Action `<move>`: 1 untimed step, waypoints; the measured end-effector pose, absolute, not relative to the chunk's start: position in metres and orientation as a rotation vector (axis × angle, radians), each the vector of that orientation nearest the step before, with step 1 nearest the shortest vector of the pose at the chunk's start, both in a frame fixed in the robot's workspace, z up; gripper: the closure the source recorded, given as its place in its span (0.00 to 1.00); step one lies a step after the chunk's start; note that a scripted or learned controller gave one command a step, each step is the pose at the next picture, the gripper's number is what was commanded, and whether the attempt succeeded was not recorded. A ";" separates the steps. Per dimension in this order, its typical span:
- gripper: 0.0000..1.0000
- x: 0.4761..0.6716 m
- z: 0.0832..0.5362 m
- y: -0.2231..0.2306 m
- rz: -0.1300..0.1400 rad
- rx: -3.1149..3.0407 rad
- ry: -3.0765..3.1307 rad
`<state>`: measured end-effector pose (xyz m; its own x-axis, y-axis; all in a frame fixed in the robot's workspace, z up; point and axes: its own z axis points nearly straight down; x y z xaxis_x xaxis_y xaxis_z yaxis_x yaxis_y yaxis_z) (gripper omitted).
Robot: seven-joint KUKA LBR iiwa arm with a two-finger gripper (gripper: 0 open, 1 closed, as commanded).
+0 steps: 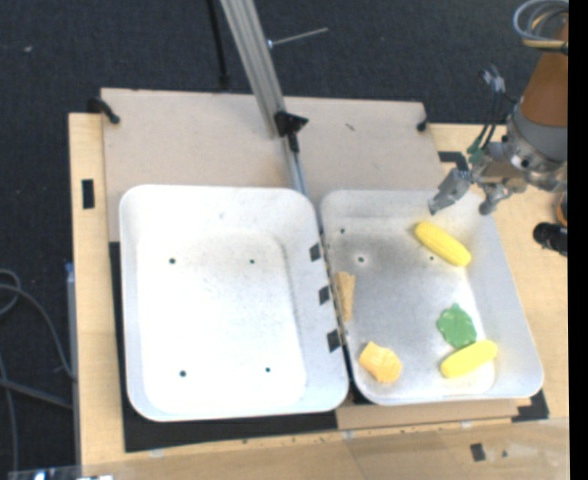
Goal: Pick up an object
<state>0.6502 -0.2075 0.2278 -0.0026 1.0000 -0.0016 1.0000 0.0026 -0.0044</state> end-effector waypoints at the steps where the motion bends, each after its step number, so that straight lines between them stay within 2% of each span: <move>1: 0.00 0.648 0.165 -0.211 0.008 -2.220 -2.219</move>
